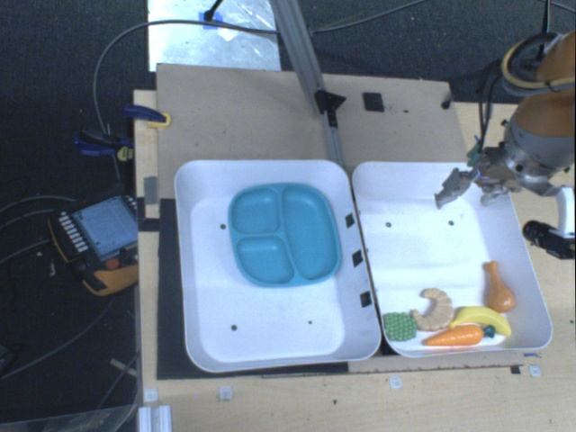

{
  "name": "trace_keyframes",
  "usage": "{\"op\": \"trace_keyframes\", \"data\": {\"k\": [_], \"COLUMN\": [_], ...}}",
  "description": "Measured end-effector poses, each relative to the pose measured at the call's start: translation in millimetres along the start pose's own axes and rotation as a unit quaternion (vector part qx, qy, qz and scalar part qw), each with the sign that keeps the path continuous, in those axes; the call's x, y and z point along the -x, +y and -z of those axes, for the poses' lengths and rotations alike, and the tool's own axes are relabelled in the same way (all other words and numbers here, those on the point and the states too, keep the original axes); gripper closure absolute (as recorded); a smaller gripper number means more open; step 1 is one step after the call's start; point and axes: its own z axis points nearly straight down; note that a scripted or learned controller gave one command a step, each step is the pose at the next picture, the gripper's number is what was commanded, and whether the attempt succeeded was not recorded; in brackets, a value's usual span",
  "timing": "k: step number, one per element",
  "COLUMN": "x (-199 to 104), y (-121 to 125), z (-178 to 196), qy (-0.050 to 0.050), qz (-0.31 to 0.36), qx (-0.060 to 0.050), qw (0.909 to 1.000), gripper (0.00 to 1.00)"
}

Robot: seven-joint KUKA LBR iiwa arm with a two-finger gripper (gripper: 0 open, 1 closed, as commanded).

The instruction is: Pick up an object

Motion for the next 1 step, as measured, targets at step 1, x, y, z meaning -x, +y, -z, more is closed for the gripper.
{"op": "trace_keyframes", "data": {"k": [1], "x": [-0.4], "y": [2.8], "z": [7.4], "qy": [-0.001], "qz": [0.001], "qx": [0.006], "qw": [1.0], "gripper": [0.0]}}
